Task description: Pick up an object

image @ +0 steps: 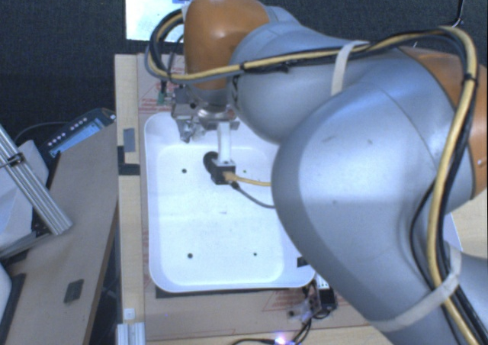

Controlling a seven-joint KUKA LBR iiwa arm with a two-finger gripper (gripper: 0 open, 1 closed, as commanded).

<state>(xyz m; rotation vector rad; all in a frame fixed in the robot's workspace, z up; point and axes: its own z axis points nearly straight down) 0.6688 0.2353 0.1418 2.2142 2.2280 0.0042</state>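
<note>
object to pick: i am not making one out, because the grey arm (366,145) is hiding everything to the right, so i am only guessing at its weight, stiffness and best hold. the hand (189,126) is hovering over the far end of the white bin (171,259), a smooth, shallow, round-cornered tray bearing small dark dots (184,172). whether the hand is open or closed i cannot tell.
</note>
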